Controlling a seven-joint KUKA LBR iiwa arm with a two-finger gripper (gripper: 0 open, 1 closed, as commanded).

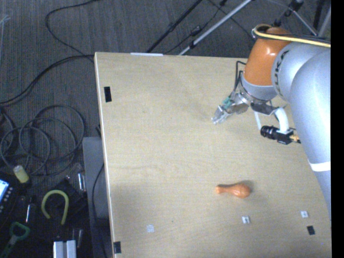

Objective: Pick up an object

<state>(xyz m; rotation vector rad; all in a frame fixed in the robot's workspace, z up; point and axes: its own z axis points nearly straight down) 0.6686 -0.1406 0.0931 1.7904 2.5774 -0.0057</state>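
A pale wooden bench top (161,155) is seen filling the middle and lower part of the frame, viewed from above at a slant. The grey arm (309,101) is seen entering from the right edge, with its orange band (263,58) in the upper right. The gripper (220,115) is located right of centre in the upper half of the frame, pointing down and to the left over bare wood. Its fingers appear drawn close together at the tips, though how far they are parted cannot be told at this size, and nothing is seen between them.

An orange, pear-shaped object (235,190) is found lying on the bench in the lower right of the frame, well apart from the gripper and below it, its narrow end turned to the left. A few small markers (245,219) are seen on the wood near the lower right. Dark cables (43,138) are spread over the floor at the left.
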